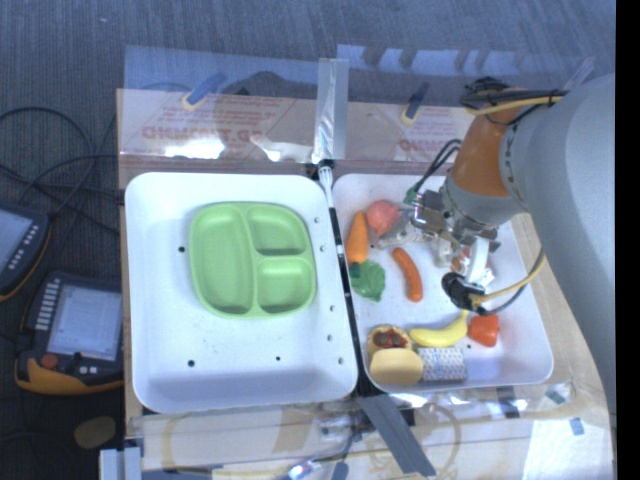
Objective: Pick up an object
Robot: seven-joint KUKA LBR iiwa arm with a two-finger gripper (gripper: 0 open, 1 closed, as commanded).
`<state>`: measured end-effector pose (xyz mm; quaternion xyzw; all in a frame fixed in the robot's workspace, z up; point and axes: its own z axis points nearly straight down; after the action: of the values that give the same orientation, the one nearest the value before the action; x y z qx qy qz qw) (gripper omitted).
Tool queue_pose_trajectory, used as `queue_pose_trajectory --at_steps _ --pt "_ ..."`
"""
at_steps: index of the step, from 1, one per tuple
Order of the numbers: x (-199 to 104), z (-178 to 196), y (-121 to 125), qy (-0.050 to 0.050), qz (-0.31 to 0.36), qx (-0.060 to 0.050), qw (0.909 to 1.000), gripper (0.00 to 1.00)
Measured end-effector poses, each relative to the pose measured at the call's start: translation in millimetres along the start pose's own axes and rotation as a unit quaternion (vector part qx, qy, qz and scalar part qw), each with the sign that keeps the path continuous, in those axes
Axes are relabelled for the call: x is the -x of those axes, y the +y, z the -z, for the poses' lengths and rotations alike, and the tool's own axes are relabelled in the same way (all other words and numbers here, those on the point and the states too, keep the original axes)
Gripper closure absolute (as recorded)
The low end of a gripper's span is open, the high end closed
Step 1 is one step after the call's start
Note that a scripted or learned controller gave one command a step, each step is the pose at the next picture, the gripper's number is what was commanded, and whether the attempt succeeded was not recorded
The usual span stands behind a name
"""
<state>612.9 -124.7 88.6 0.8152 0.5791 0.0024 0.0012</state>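
One arm (478, 164) hangs near the pink fruit (381, 216).

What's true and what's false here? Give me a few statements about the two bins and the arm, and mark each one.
1. The green divided plate lies in the left bin. True.
2. The banana rests on the green divided plate. False: it lies in the right bin, near the front wall.
3. The carrot lies close to the right bin's left wall. True.
4. The gripper is over the left bin. False: it is over the right bin, beside the sausage.
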Motion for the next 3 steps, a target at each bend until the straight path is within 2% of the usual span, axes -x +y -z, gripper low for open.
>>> queue_pose_trajectory --at_steps 1,2,3 --pt "-1.0 10.0 0.8 0.001 0.001 0.001 1.0 1.0" --pt "-65.5 94.6 36.0 -0.004 -0.092 -0.003 0.9958 1.0" --pt "-65.4 94.3 35.9 -0.004 -0.092 -0.003 0.9958 0.0"
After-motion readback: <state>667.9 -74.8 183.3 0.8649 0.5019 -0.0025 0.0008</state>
